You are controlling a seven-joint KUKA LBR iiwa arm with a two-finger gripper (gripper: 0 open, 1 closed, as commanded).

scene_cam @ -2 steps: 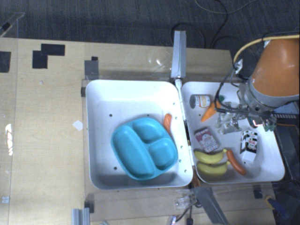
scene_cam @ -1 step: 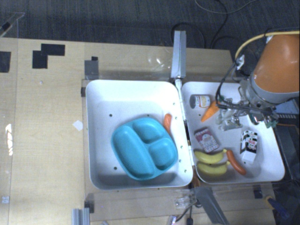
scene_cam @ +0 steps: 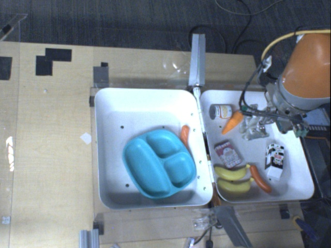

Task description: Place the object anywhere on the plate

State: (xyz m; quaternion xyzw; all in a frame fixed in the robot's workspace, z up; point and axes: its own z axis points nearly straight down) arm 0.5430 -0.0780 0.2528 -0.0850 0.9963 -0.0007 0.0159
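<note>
carrot (scene_cam: 233, 122) lies tilted in the right bin (scene_cam: 305, 190), beside a small jar (scene_cam: 222, 111), orange and tapered. nearer the camera in that bin lie two bananas (scene_cam: 232, 178), a sausage (scene_cam: 260, 179), a packet (scene_cam: 227, 154) and a carton (scene_cam: 275, 159). plate (scene_cam: 158, 163), blue with three sections, sits in the left bin (scene_cam: 114, 138), an orange piece (scene_cam: 185, 134) just beside it. gripper (scene_cam: 256, 128) hangs over the right bin near the carrot; how far it is spread, i cannot tell. arm (scene_cam: 307, 68) reaches in from the right.
</note>
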